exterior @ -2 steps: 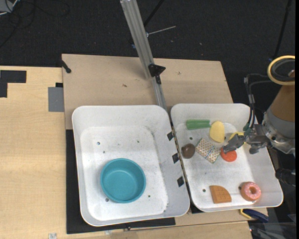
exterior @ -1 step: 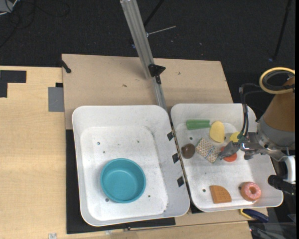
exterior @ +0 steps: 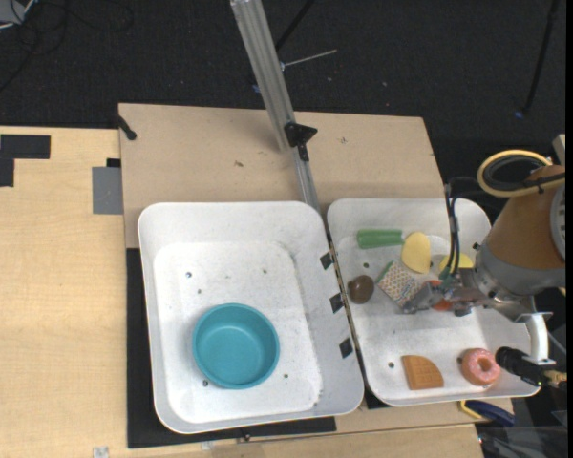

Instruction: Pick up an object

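Note:
In the right bin [exterior: 382, 389] lie a green stick [exterior: 379, 239], a yellow egg-shaped piece [exterior: 416, 251], a dark brown ball [exterior: 361, 289], a patterned block [exterior: 398, 281], an orange wedge [exterior: 421, 372] and a pink doughnut [exterior: 479, 366]. My gripper [exterior: 430, 299] reaches in from the right and is down among the items at the bin's middle, beside the patterned block. A small red and dark cluster sits right at its tip. The left bin [exterior: 172, 246] holds a blue bowl [exterior: 235, 344].
A slanted metal rail [exterior: 272, 74] rises behind the bins. Black clips [exterior: 335, 301] sit along the divide between the two bins. The arm's orange band [exterior: 530, 227] and cables overhang the right bin's right side. Wooden bench lies to the left.

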Controlling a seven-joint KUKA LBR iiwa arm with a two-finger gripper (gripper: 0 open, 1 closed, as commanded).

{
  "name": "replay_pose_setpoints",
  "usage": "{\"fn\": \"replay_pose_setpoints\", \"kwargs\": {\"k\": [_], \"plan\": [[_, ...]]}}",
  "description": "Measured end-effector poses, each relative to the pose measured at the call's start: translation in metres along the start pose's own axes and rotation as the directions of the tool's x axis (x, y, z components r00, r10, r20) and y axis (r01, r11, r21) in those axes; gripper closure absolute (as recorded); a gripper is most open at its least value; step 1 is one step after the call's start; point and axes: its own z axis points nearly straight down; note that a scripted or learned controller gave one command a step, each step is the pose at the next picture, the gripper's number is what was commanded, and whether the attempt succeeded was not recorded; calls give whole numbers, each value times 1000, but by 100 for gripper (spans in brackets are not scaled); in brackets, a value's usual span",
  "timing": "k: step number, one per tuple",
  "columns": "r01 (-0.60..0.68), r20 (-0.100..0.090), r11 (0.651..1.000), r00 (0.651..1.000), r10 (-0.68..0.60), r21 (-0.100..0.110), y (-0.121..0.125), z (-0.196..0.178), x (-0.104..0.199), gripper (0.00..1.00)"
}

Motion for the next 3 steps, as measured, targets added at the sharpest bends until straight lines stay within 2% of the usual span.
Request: {"fn": "replay_pose_setpoints", "kwargs": {"k": [1,2,3], "plan": [[-1,1,1000,1000,1,-5,1,-13,-1,100],[0,2,1000,1000,0,-2,10,-58,0,100],[0,2,1000,1000,0,-4,14,-119,5,100]]}}
